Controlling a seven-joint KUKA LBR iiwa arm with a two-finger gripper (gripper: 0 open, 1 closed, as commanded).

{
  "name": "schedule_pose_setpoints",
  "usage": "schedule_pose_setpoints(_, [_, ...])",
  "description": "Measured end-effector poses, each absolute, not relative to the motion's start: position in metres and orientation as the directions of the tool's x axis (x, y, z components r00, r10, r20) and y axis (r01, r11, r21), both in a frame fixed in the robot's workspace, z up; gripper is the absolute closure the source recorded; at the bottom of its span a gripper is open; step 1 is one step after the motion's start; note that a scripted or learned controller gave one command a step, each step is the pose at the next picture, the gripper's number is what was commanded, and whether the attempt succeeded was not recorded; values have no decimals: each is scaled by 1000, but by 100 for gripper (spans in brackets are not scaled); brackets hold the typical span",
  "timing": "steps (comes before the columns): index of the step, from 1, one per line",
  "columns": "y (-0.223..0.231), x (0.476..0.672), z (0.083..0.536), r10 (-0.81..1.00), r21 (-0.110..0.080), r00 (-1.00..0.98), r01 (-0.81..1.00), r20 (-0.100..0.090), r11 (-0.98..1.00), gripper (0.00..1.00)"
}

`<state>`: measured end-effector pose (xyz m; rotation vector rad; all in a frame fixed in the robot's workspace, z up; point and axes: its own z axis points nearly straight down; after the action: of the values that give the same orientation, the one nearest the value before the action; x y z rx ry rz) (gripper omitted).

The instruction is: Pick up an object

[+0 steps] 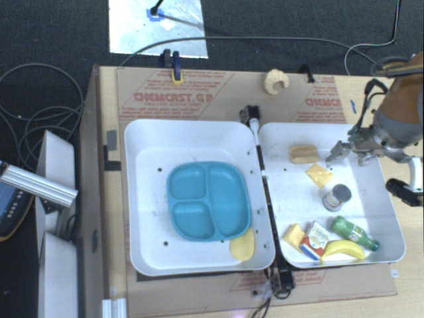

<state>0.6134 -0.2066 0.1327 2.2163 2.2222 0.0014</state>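
Two white bins sit side by side: the left bin (pixel 142 177) holds one blue divided tray (pixel 209 201) and one yellow piece (pixel 243 246). The right bin (pixel 387 197) holds seven objects, among them a tan block (pixel 304 154), left of the gripper (pixel 344 152) at upper right; whether it grasps anything cannot be told.

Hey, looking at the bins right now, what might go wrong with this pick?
The banana, green bottle and small carton lie packed together in the right bin; a grasp there may catch two things or slip. The gripper hovers near that bin's far edge and might clip it descending.
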Motion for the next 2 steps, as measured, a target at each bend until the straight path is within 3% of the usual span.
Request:
schedule_pose_setpoints(1, [-201, 571, 113, 1000, 0, -1, 1000, 0, 1, 0])
schedule_pose_setpoints(2, [-201, 572, 125, 1000, 4, -3, 1000, -2, 3, 100])
